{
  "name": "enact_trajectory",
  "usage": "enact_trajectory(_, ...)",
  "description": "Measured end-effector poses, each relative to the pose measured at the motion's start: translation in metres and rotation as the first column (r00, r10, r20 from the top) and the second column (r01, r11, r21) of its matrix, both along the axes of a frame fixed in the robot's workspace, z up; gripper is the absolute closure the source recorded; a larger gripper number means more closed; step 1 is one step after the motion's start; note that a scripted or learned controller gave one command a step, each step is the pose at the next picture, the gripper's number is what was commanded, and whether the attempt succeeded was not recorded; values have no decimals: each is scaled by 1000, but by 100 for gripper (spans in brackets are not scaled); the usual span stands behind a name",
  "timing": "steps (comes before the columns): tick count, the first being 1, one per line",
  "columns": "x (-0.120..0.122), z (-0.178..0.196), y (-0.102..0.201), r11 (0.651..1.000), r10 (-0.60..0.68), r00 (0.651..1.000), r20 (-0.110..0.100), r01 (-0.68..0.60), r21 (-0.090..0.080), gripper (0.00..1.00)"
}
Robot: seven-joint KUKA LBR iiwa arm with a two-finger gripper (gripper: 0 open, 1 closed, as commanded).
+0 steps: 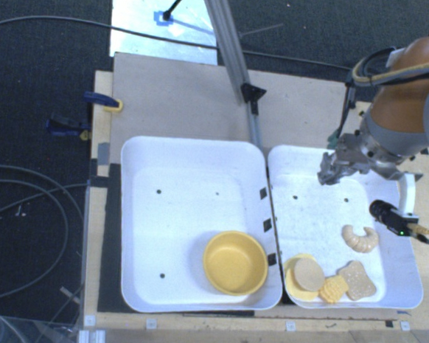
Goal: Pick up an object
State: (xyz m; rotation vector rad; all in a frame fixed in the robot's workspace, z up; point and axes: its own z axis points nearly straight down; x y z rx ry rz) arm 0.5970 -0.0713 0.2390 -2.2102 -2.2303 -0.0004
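The arm comes in from the upper right of the frame, its orange band high at the right edge and the grey wrist angled down and to the left. The gripper hangs over the upper part of the right bin, near that bin's back rim, with bare white floor beneath it. Whether its fingers are open or closed cannot be told from this slant; nothing shows between them. A small black part on the arm juts out lower down, over the right side of the same bin.

The things to pick lie well apart from the gripper, toward the lower right of the frame. A pale croissant-shaped piece sits by itself at the right side of the right bin. Along that bin's front edge are a tan round slice resting on a yellow dish, a yellow waffle piece just beside it, and a beige bread slice touching the waffle piece on its right.

In the left bin, a yellow bowl stands upright near the front right corner, close to the divide between the two bins.
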Motion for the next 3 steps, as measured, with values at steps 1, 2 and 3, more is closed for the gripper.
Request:
enact_trajectory(1, -22, -8, 40, 1000, -1, 1000, 0, 1, 0, 100)
enact_trajectory(2, -50, -16, 88, 1000, 0, 1000, -1, 0, 0, 100)
enact_trajectory(3, -64, -21, 135, 1000, 1, 1000, 0, -1, 1, 100)
